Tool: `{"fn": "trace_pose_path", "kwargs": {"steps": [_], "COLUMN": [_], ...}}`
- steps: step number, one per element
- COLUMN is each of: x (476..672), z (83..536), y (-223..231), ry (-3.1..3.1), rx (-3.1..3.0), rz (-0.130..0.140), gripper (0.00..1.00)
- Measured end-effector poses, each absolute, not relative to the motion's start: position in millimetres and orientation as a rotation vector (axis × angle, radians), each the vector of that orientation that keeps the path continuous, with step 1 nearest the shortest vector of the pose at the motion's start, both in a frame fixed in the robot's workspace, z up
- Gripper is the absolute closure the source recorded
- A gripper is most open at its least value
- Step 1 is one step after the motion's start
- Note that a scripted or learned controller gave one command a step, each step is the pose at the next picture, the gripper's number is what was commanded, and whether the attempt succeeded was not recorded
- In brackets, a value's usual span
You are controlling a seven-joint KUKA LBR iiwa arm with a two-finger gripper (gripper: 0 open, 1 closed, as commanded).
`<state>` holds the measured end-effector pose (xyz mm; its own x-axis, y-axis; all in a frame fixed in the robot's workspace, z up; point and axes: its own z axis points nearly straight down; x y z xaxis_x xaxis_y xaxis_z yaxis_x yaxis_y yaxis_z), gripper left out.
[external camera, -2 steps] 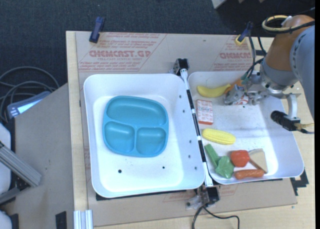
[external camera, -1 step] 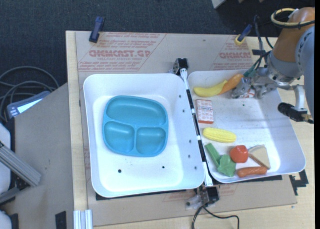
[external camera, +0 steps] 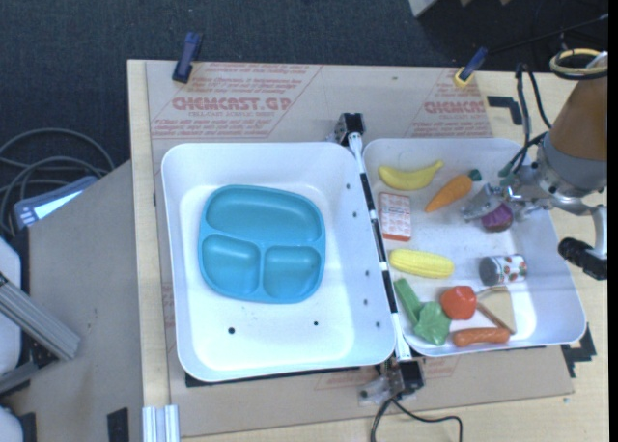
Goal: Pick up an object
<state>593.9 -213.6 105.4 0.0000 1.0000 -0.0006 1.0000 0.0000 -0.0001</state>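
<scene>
My gripper (external camera: 486, 205) reaches into the right bin (external camera: 550, 237) from the right, low over its upper right part. A small purple object (external camera: 498, 218) lies right beside or under its tip; whether it is gripped I cannot tell. An orange carrot (external camera: 451, 191) lies just left of the gripper and a yellow banana (external camera: 410, 176) further left. Also in this bin are a corn cob (external camera: 421, 262), a red tomato (external camera: 460, 302), a green vegetable (external camera: 421, 311), a red sausage-like piece (external camera: 480, 337), a small can (external camera: 503, 269) and a pink-and-white card (external camera: 395, 215).
The left bin (external camera: 183, 237) holds a blue three-compartment plate (external camera: 261, 243). A black clip (external camera: 351, 126) joins the bins at the far side. Cables (external camera: 526, 102) hang near the arm (external camera: 579, 141) at the right.
</scene>
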Motion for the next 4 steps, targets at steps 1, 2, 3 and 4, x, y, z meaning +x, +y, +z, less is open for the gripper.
{"fn": "trace_pose_path", "kwargs": {"steps": [1,2,3,4], "x": [594.4,594.3,658.9,544.0], "z": [115.6,115.4,81.2,84.1], "y": [-213.4,-213.4,-145.0,-111.5], "ry": [2.221,2.221,2.227,2.221], "rx": [2.219,2.219,2.248,2.223], "rz": [0.000,-0.001,-0.039,-0.001], "gripper": [1.00,0.00,0.00,0.00]}}
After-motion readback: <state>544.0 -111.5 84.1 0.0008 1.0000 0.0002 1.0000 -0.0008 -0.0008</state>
